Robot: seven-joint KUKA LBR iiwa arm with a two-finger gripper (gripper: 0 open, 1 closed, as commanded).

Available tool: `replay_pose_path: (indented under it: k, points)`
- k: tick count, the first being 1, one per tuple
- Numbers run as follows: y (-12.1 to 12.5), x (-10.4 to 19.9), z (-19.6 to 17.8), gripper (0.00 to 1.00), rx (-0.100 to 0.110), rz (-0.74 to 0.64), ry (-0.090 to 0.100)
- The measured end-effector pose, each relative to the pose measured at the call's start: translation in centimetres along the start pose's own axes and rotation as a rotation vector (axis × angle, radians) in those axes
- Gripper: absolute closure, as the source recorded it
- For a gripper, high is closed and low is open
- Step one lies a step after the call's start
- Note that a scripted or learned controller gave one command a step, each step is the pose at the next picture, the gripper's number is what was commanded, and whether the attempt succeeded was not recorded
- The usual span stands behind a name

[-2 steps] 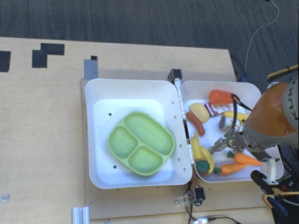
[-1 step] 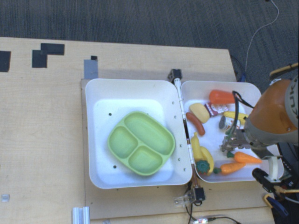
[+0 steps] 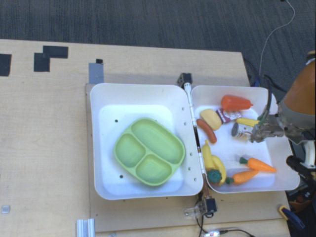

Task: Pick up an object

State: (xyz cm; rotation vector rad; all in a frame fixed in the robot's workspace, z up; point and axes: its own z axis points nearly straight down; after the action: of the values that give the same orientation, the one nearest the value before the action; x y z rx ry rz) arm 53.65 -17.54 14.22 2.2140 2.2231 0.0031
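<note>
We are looking first at the near rim of the right bin (image 3: 247, 189), our landmark, where a carrot (image 3: 245, 176) and a green-and-yellow toy (image 3: 215, 175) are lying against its front wall. A second carrot (image 3: 260, 165) is resting just behind them. Along the bin's left wall a sausage (image 3: 206, 131) and a yellow potato-like piece (image 3: 211, 117) are lying; a red pepper (image 3: 236, 102) is sitting near its back wall. The left bin, beside it, is holding a green divided plate (image 3: 149, 152). The gripper (image 3: 258, 132) is hanging low inside the right bin's right half, just beside a small grey can (image 3: 240, 130) and a yellow piece (image 3: 247, 122). We cannot tell how its jaws are standing. We judge the reach is under way, nothing visibly grasped; next it needs closing squarely on one object, then lifting clear.
</note>
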Motion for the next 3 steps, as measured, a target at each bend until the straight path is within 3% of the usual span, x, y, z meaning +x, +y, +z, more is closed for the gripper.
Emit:
replay_pose_path:
  k: [1,2,3]
  points:
    - [8.3,-3.0,1.6,1.0,0.0,-0.002,0.0]
    - [13.3,-3.0,5.6,1.0,0.0,-0.003,0.0]
    - [13.3,-3.1,2.9,1.0,-0.001,-0.002,-0.001]
